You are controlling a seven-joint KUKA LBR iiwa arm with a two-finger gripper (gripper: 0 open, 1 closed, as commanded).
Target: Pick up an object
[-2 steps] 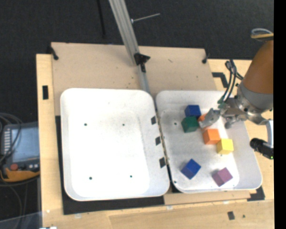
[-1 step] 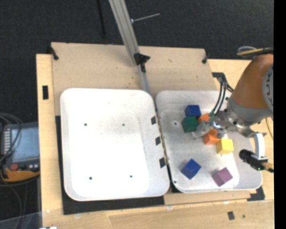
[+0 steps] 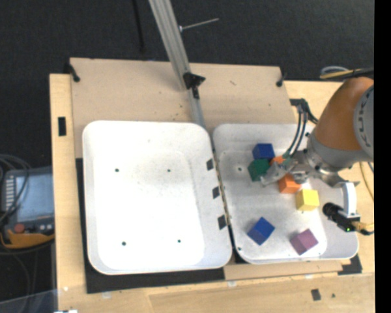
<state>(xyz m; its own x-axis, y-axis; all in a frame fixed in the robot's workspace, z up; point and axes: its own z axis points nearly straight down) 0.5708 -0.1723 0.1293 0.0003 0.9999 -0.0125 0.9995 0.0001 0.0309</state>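
- So the arm (image 3: 342, 126) comes in from the right, orange band showing, and it's parked over the top part of the right bin (image 3: 238, 142).
- The gripper (image 3: 278, 172) is down low in that bin, right in a little cluster of blocks. Honestly can't tell how wide the fingers are or if they've got anything between them, it's too small and cluttered there.
- Green block (image 3: 259, 169) sits just to the left of the gripper, basically touching it as far as I can see.
- Blue block (image 3: 263, 151) is right above the green one, just beside it.
- Orange block (image 3: 289, 184) is just below-right of the gripper, with a yellow block (image 3: 307, 199) right next to it on the lower right.
- Further down the bin there's a 2nd blue block (image 3: 260, 230) and a purple block (image 3: 304, 240), near each other but apart, well clear of the gripper.
- Left bin (image 3: 146, 194) just has a few dark specks on it.
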